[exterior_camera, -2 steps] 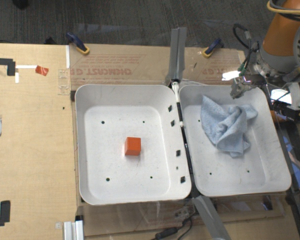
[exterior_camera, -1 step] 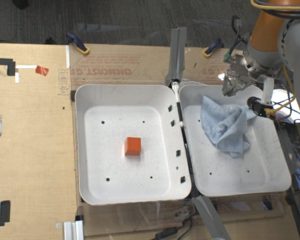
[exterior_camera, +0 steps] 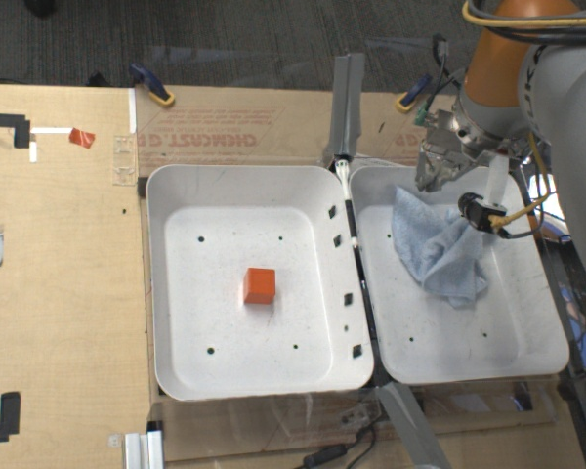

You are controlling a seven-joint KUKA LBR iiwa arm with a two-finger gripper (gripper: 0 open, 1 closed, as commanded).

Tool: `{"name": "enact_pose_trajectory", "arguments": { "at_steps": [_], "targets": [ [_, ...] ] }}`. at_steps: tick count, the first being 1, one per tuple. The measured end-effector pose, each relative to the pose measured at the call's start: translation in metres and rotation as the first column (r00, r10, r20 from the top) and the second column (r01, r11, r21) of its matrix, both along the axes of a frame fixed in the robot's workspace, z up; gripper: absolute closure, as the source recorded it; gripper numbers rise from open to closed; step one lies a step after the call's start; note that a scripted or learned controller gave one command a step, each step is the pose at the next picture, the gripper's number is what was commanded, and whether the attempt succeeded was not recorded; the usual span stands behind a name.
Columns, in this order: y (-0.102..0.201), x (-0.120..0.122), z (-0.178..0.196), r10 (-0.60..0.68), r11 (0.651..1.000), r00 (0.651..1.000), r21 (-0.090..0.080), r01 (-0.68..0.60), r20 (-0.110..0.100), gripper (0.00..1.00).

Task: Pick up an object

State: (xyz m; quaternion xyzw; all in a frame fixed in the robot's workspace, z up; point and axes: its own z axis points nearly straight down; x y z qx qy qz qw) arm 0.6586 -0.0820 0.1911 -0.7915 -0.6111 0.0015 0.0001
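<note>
Gripper sits at the cloth's top edge; can't tell its jaws. Cardboard reads "CHEMCAST" upside down.

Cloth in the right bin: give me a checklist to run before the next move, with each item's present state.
1. Cloth lies inside the right bin: ok.
2. Hand is at the cloth's top edge: ok.
3. Cloth caught by the hand: cannot tell.
4. Cloth is off the bin floor: not ok, its bulk rests there.
5. Block sits apart in the left bin, out of the way: ok.
</note>
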Motion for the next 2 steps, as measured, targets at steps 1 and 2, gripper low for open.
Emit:
{"name": "enact_pose_trajectory", "arguments": {
  "at_steps": [1, 2],
  "targets": [
    [-0.0331, 0.0007, -0.0979, 0.321, 0.947, 0.947, 0.000, -0.321, 0.004, 1.00],
    [-0.0278, 0.0008, -0.0978, 0.130, 0.991, 0.991, 0.001, -0.130, 0.004, 1.00]
  ]
}}
